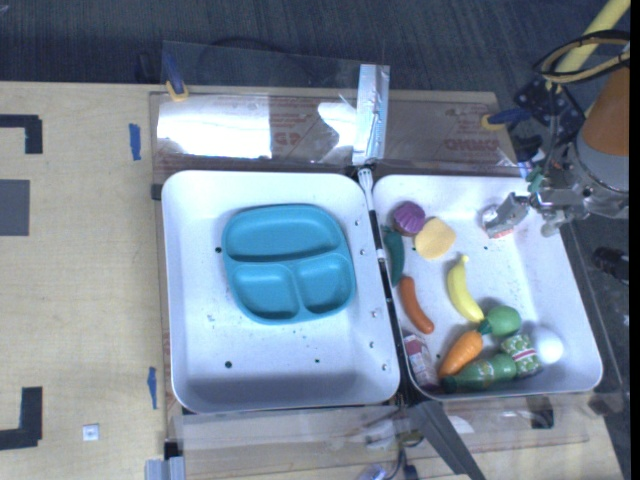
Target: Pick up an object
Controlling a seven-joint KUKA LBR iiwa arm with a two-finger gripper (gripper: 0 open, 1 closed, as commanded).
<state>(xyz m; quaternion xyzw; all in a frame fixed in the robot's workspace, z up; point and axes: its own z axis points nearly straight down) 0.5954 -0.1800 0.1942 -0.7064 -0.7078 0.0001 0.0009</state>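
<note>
Your gripper (507, 215): grip state indeterminate. Just left of it: one purple toy (408, 215), one yellow piece (435, 238). Below: one banana (461, 289).

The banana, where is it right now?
The banana lies in the right bin, near its middle, just below the pale yellow toy and above the carrot, with the orange sausage to its left.

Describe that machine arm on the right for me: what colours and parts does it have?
The arm is grey metal with an orange band above the wrist. Black cables loop beside it, next to a yellow tube. Its tool is small, silvery metal, with tiny green and red spots nearby.
</note>
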